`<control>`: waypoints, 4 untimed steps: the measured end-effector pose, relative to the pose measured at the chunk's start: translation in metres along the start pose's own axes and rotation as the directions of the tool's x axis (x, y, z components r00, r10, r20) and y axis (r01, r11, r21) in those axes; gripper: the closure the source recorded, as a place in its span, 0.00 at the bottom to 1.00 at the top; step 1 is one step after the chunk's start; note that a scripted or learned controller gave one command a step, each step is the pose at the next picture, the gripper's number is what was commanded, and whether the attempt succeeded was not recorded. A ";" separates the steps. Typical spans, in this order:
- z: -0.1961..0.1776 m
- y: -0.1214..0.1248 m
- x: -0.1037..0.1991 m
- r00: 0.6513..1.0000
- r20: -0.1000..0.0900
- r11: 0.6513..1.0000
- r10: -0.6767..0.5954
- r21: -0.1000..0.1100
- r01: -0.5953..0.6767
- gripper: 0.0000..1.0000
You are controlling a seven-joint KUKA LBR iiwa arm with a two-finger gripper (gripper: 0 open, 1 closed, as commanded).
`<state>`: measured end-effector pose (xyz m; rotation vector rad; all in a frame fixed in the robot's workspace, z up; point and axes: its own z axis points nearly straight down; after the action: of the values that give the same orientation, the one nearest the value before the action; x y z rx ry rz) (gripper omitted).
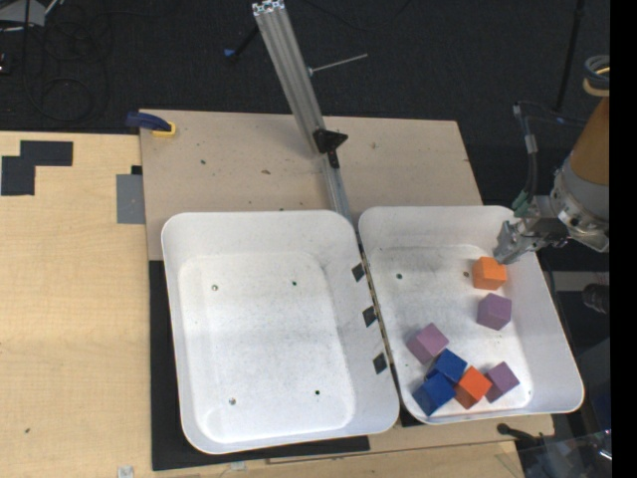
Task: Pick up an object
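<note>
Altogether three purple cubes [494,311], two blue [442,376], two orange [488,273]; the jaws [510,245] hover by one orange, openness unclear.

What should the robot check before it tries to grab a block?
1. Claw over the right bin: ok.
2. Claw beside the upper orange block: ok.
3. Block between its fingers: not ok, none seen there.
4. Fingers open or shut: cannot tell.
5. That block stands apart from the purple block: ok.
6. Blocks at the near end bunched together: not ok for an easy grab.
</note>
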<state>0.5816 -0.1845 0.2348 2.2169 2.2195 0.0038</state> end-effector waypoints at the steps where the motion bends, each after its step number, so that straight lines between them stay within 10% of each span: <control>1: -0.023 0.000 -0.001 1.000 -0.001 1.000 -0.001 0.004 0.001 1.00; 4: -0.004 0.033 0.158 1.000 -0.003 1.000 -0.002 0.010 0.002 1.00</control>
<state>0.6147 -0.0267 0.2382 2.2212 2.2278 -0.0038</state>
